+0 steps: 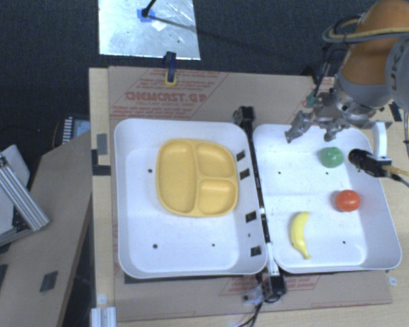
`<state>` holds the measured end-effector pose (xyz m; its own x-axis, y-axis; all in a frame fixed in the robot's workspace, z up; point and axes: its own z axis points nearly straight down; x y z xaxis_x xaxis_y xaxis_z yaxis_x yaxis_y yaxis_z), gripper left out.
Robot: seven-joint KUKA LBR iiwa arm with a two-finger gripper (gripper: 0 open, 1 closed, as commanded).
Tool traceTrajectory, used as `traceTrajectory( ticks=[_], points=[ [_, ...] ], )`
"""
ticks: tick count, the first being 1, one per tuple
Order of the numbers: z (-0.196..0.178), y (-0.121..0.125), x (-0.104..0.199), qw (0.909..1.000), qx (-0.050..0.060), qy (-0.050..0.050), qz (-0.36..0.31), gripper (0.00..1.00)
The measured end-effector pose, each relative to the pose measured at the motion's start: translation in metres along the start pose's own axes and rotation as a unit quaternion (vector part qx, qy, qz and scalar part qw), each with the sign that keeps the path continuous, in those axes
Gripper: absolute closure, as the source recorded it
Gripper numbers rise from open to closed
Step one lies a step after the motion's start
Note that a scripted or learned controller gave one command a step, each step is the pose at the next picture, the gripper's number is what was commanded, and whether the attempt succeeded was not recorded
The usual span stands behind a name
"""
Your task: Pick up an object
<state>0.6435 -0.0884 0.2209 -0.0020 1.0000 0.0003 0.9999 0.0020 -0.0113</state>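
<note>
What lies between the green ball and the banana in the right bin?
In the camera view, bare white bin floor separates the green ball from the banana; the orange ball sits off right.

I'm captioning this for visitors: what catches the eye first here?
The yellow divided plate in the left bin stands out most. In the right bin lie a banana, an orange-red ball and a green ball, with the claw spread open beside the green one.
</note>
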Motion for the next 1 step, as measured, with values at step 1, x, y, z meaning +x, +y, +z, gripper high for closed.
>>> traceTrajectory(
  ticks=[1],
  points=[
    [-0.0084,0.0019,0.0003,1.0000,-0.006,0.000,-0.001,0.00]
  ],
)
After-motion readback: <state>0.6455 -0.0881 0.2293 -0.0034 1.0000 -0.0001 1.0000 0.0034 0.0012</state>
